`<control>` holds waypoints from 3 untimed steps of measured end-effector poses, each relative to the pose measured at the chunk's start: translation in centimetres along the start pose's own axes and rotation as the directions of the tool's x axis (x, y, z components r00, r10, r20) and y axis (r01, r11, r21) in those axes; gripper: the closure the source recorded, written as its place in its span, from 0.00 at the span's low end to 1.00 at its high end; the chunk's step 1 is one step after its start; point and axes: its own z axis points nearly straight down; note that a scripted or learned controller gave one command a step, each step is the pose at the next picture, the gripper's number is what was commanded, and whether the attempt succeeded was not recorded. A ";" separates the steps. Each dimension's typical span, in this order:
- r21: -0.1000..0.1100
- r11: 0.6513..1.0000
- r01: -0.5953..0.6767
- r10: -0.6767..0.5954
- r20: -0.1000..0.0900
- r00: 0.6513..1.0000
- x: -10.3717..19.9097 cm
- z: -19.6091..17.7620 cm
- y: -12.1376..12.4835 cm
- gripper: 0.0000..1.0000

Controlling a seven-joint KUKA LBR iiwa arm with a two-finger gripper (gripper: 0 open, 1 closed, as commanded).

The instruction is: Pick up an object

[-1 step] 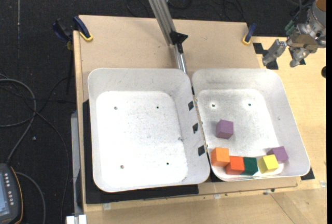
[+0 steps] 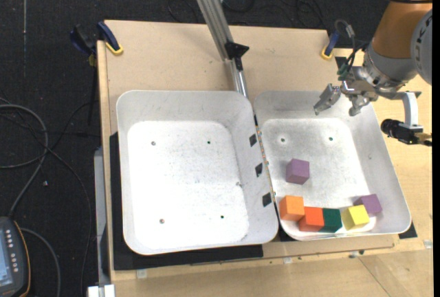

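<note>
Wooden bench [image 2: 172,55], two white bins; the right bin [image 2: 385,151] holds the blocks. My gripper [image 2: 342,103] hangs spread, pinching nothing, over its far end. The purple cube [image 2: 298,170] sits mid-bin, slightly skewed, no long axis.

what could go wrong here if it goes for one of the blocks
The gripper hangs open over the right bin's far edge, holding nothing. Five blocks crowd the near wall: orange, red, green, yellow, purple. Fingers may jam between neighbours or hit the wall. The lone purple cube looks safer, though it could slide when nudged.
</note>
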 end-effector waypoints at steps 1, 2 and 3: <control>0.002 1.000 0.001 -0.001 -0.002 1.000 4.8 6.6 -3.6 0.00; -0.002 1.000 -0.005 0.005 0.000 1.000 7.0 8.2 -9.7 0.00; -0.005 1.000 -0.004 0.004 0.001 1.000 8.4 8.1 -15.3 0.00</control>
